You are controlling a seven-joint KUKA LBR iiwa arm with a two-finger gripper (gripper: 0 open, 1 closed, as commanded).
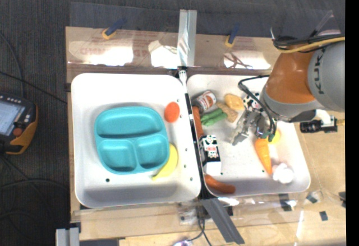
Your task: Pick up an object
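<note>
My gripper hangs low over the middle of the right bin, tilted down and to the left. Nothing shows between its tips. An orange carrot lies just to its right, and a small yellow item peeks out beside the wrist. To the gripper's left lies a green vegetable, with a tan bread-like piece and a tin can above it. A cow-patterned carton sits below and to the left.
A red sausage lies along the divider and another at the right bin's front. A white lump sits in the front right corner. The left bin holds a teal divided plate, an orange ball and a banana.
</note>
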